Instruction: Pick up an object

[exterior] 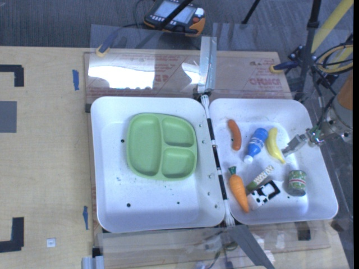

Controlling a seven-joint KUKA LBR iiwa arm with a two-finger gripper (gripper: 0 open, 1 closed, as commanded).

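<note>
Two white bins sitting side by side on the tabletop (45, 150). Left bin (112, 206) holding a green divided plate (161, 145), lying flat near its middle. Right bin (322, 206) holding the loose objects: an orange sausage (234, 134) at upper left, a blue-and-white bottle (256, 143) just beside it, a yellow banana (274, 144) right of the bottle, a carrot (238, 190) along the left wall, a black-and-white block (263, 193) beside the carrot with a small wrapped bar (262, 176) above it, a green can (297, 182) at lower right. Gripper (294, 144) reaching in from the right, hanging just beside the banana's lower end; fingers looking narrow, holding nothing, contact with the banana unclear.
</note>
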